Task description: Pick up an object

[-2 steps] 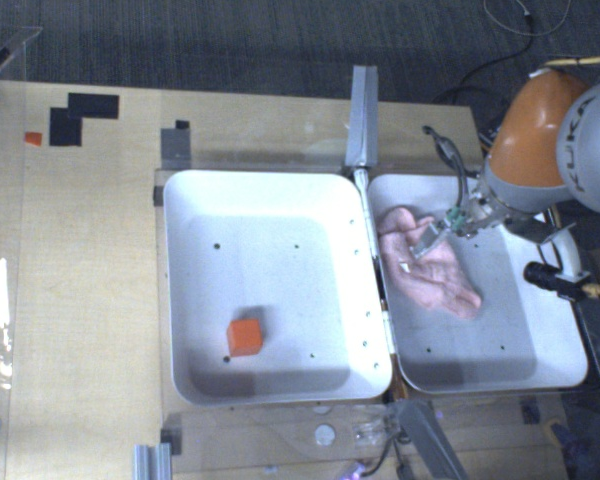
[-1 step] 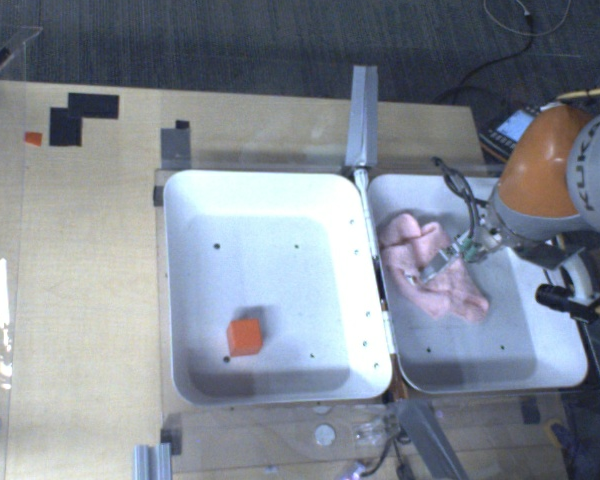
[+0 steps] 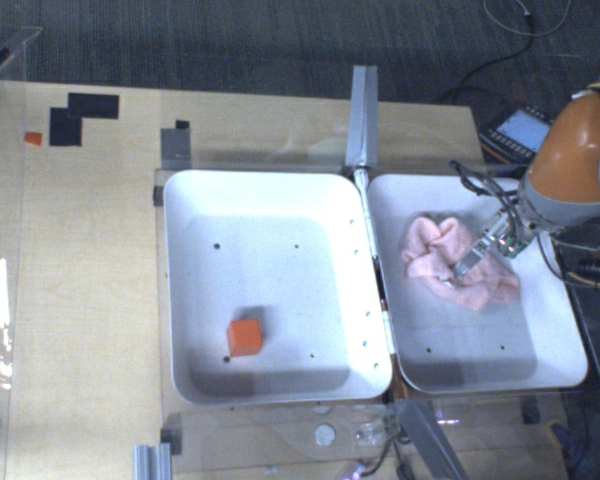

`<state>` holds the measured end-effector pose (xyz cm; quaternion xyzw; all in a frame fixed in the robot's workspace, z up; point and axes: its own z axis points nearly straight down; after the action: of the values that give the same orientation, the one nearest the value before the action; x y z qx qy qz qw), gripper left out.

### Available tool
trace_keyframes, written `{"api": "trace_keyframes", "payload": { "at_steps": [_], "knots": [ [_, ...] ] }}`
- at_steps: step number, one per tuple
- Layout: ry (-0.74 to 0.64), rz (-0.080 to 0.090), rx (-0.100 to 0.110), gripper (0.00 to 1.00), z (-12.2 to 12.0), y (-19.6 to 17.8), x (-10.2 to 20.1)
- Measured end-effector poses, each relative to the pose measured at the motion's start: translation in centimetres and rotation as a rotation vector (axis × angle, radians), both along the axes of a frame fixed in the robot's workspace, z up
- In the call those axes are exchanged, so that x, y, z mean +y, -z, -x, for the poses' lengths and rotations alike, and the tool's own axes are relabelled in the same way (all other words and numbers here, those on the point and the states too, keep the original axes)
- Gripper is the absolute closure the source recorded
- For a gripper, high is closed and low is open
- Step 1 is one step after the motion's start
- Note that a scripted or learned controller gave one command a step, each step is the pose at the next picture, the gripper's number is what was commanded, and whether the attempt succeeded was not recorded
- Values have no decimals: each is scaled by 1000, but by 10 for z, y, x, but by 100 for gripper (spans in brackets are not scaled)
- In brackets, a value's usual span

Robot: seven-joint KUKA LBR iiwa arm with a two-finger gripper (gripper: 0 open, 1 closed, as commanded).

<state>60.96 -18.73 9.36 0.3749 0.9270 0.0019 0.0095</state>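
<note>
A crumpled pink cloth (image 3: 442, 256) lies in the right bin (image 3: 480, 363), in its upper middle. My gripper (image 3: 470, 267) comes in from the right and reaches down onto the cloth's right part, its tip touching the fabric. An orange block (image 3: 245, 337) sits in the left bin (image 3: 270, 213), near its lower left corner, far from the gripper.
A metal divider post (image 3: 361, 118) stands at the back between the two bins. Black shapes (image 3: 78, 116) and a small orange marker (image 3: 32, 139) lie on the bench at far left. Cables and a device (image 3: 520, 130) sit behind the right bin.
</note>
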Motion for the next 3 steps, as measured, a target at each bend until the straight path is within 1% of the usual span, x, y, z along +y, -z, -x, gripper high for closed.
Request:
{"api": "trace_keyframes", "payload": {
  "at_steps": [1,2,3],
  "knots": [
    [-172,4,-2,0,-7,0,49],
    [-60,2,24,0,-51,1,69],
    [-63,2,-2,100,-57,-14,71]
  ]
}}
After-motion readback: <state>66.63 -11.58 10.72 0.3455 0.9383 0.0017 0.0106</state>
